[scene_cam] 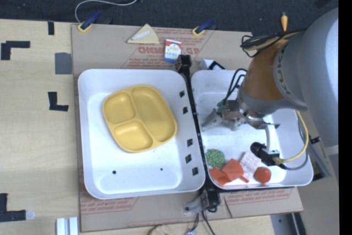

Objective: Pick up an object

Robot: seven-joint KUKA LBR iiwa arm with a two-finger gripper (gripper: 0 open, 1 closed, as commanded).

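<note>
The end effector (213, 117) is hanging low inside the right bin (212, 85), near that bin's left wall, with its metal fingers pointing toward the divider between the two bins; whether those fingers are spread or pressed together cannot be told from this slant, and nothing is showing between them. The candidate objects are lying together along the near edge of the right bin: a green textured object (215, 158), an orange-red block (230, 170), a small white card with print (250, 162), and a red rounded object (263, 174). All of them are sitting toward the camera from the end effector, apart from it, with the green textured object lying nearest, almost directly below the fingertips in the view. The orange-red block is lying with its long axis running roughly along the bin's near wall, touching or just beside the green object. The arm's wrist, with its orange band (263, 81), is reaching in from the right over the same bin. The left bin (88, 118) is holding a yellow divided plate (139, 117), which is lying well apart from the end effector across the divider. Judging from this layout, the coming move is calling for a short travel toward the near edge, followed by a descent onto the green object or the block beside it.
</note>
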